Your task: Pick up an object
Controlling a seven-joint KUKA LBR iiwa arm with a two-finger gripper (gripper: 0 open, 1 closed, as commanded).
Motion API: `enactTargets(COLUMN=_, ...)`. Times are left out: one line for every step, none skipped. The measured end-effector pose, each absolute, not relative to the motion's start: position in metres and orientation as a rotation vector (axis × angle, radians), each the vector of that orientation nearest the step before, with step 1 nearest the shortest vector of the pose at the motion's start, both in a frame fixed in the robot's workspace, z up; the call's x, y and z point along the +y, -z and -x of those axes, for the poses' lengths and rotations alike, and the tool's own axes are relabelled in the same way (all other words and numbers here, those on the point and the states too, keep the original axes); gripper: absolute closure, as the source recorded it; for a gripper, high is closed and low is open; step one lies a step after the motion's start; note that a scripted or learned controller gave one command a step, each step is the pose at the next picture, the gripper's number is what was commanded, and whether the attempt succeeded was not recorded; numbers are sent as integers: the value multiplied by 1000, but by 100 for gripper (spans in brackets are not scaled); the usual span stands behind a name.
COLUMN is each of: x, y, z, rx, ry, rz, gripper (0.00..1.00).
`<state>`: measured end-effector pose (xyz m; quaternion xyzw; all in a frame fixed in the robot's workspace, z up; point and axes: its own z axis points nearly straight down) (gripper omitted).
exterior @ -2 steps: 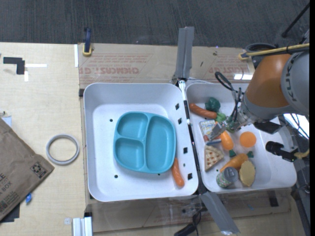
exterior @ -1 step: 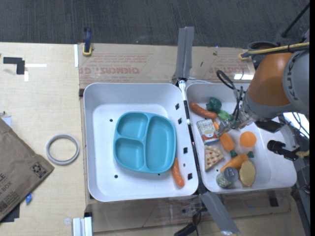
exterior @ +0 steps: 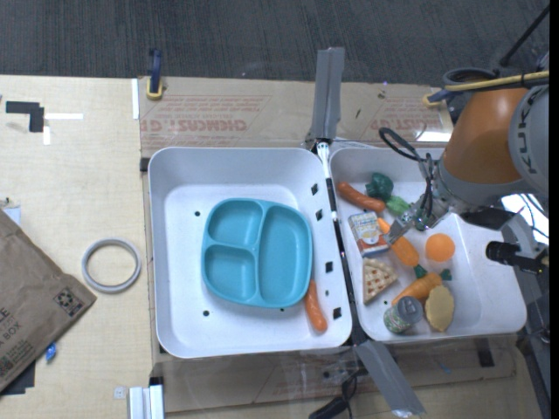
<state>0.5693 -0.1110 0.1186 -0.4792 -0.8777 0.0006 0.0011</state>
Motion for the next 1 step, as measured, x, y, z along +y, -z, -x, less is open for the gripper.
enactTargets(x=-31, y=-188, z=-624, rx=-2576, ry=-6, rz=1793, gripper=100)
